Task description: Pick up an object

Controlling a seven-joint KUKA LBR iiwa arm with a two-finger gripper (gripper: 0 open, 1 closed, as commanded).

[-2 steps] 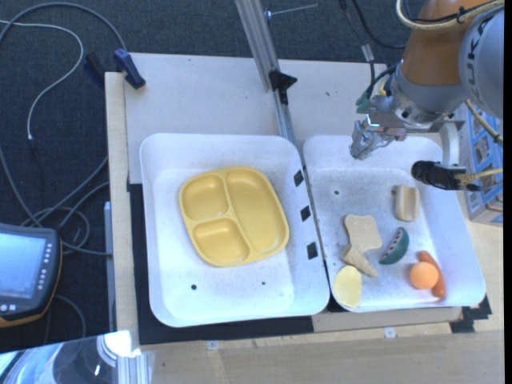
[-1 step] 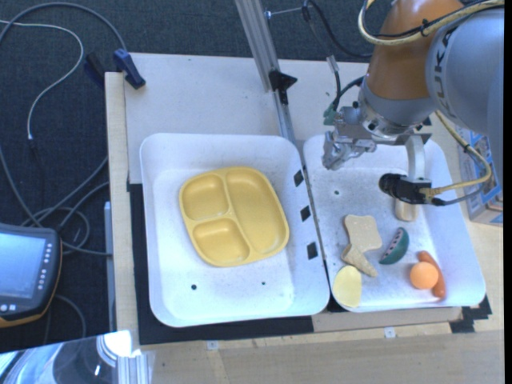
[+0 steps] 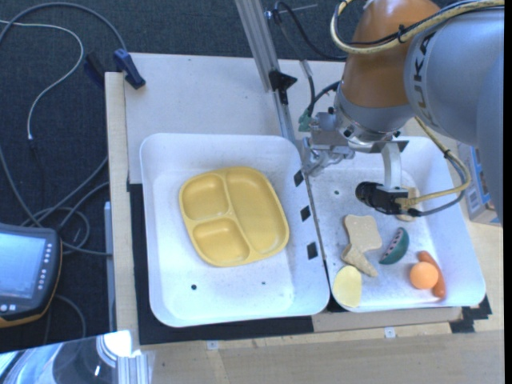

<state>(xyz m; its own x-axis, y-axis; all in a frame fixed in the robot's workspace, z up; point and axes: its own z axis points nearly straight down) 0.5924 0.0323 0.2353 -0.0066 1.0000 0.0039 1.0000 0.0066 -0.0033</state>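
Right bin (image 3: 388,296), near edge: a pale yellow disc (image 3: 347,286) lies at the left corner. An orange ball (image 3: 423,275) lies at the right, touching a red-orange piece (image 3: 438,289). Just beyond, a watermelon slice (image 3: 394,246) lies on a slant, rind to the right. Beside it is a tan bread-like piece (image 3: 362,242), long axis running near to far.

Left bin (image 3: 240,298): one yellow divided plate (image 3: 232,214), lying flat and tilted slightly from square.

Farther back, the gripper (image 3: 318,160) hangs over the right bin's far-left corner by the dividing wall. It is well apart from every item and nothing stands between. Whether it is parted or clenched cannot be told.
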